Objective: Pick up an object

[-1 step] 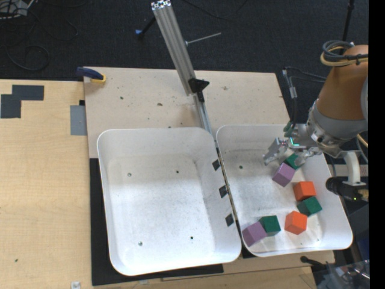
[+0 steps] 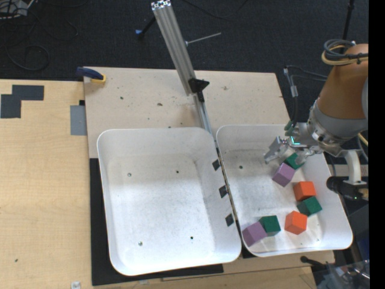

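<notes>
The tool [image 2: 287, 151] hovers inside the right shallow white bin [image 2: 252, 161], near its far right corner, over a small green cube [image 2: 294, 160] touching a purple cube [image 2: 283, 174]. Tool finger state cannot be determined.

A pale wooden desk [image 2: 150, 95] stands over a dark carpeted floor [image 2: 90, 23] strewn with black cables [image 2: 21, 47]. A slanted aluminium post [image 2: 175, 44] rises from the desk. A lighter plywood panel [image 2: 42, 185] with grey patches lies at the left.
</notes>
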Robot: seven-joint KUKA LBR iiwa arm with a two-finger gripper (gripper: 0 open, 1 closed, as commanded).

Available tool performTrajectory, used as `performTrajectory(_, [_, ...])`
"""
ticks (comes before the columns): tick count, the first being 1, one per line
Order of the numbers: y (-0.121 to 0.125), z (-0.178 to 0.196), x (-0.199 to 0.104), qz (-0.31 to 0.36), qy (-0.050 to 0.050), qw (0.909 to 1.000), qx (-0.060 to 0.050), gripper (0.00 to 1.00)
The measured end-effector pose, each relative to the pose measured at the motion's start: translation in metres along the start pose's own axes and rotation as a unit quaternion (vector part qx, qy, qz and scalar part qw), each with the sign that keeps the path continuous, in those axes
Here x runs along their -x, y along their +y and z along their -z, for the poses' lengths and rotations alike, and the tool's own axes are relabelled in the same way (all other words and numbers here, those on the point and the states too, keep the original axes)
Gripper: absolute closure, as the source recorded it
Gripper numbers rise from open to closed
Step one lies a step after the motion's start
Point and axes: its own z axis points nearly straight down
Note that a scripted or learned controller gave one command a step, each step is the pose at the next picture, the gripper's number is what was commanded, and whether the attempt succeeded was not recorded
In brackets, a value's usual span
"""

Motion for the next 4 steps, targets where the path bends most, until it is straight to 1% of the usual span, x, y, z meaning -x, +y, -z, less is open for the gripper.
performTrajectory(1, [-0.003,-0.044,0.000,0.000,0.000,1.0000,-0.003,0.00])
performTrajectory(2, [0.001,-0.089,0.000,-0.001,0.000,1.0000,-0.003,0.00])
performTrajectory(3, [0.002,-0.128,-0.001,-0.002,0.000,1.0000,0.001,0.00])
performTrajectory(4, [0.002,-0.118,0.000,-0.006,0.000,1.0000,0.001,1.00])
